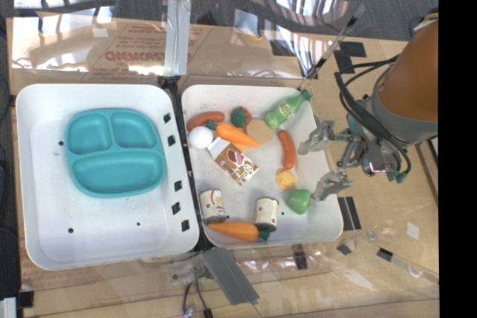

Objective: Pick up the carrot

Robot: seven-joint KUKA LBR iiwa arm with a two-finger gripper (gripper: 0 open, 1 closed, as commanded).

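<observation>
One arm (406, 89) reaching from right, claw (326, 161) spread open over right bin's (223, 97) edge, gripping nothing

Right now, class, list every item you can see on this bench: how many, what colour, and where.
bins: 2, white, side by side
divided plate: 1, teal, left bin
carrots: 2, orange, right bin, one centre, one near front edge
sausages: 2, reddish, right bin
bottle: 1, green, right bin back
egg: 1, white, right bin
cans: 2, pale, right bin front
carton: 1, white and brown, right bin
gripper: 1, grey, jaws open, right bin's right edge
</observation>
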